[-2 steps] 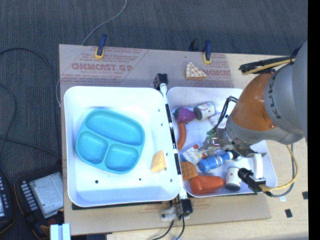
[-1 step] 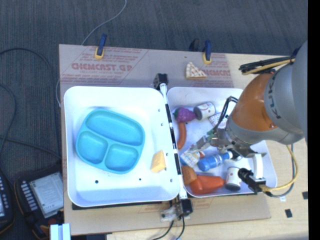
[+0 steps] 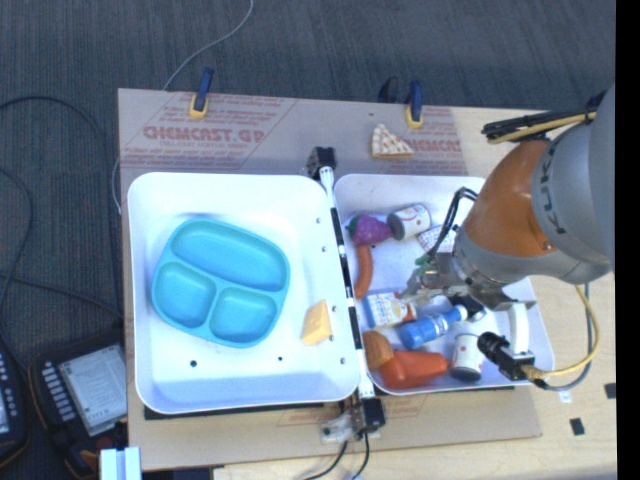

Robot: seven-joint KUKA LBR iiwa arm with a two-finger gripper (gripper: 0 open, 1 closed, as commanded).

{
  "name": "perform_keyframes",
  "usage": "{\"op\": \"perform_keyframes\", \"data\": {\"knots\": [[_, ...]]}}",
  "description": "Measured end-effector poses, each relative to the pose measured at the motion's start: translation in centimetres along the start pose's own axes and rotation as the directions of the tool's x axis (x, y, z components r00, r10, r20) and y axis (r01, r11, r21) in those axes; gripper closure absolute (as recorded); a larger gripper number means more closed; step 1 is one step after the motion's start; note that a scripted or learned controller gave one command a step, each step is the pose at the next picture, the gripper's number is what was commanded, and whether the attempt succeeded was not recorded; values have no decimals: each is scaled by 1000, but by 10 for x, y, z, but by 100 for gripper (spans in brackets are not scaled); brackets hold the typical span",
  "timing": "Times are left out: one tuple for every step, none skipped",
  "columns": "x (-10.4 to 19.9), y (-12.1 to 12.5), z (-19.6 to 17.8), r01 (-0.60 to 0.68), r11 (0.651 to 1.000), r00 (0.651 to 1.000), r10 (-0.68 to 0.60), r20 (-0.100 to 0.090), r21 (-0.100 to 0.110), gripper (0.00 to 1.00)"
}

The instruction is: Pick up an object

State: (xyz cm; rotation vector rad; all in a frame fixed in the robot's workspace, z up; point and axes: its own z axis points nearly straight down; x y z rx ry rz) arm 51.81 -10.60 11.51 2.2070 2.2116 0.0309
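A brown counter (image 3: pixel 250 133) with red lettering carries two white bins, the left bin (image 3: pixel 160 378) and the right bin (image 3: pixel 350 190) touching along one edge. Two blue clamps (image 3: pixel 203 80) (image 3: pixel 414 96) grip the counter's far edge. A wedge-shaped toy (image 3: pixel 390 142) lies on the bare counter just beyond the right bin. A thin cable (image 3: pixel 215 38) trails across the grey carpet (image 3: pixel 450 28). A dark device (image 3: pixel 80 393) sits on the floor off the counter's near left corner.

We see our arm (image 3: pixel 570 193) as a bulky rounded grey shell with a wide orange band (image 3: pixel 505 213) above the wrist. A thin black cable (image 3: pixel 455 213) loops beside the band. A yellow cable (image 3: pixel 570 363) curves below. Our gripper (image 3: pixel 440 283) is dark metal, with a white block (image 3: pixel 517 328) alongside.
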Motion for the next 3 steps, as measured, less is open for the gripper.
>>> {"op": "perform_keyframes", "data": {"knots": [[0, 0, 0, 0, 1000, 1000, 0, 0, 0, 0], [0, 1, -10, 0, 1000, 1000, 0, 1, -1, 100], [0, 1, -10, 0, 1000, 1000, 0, 1, -1, 0]]}}
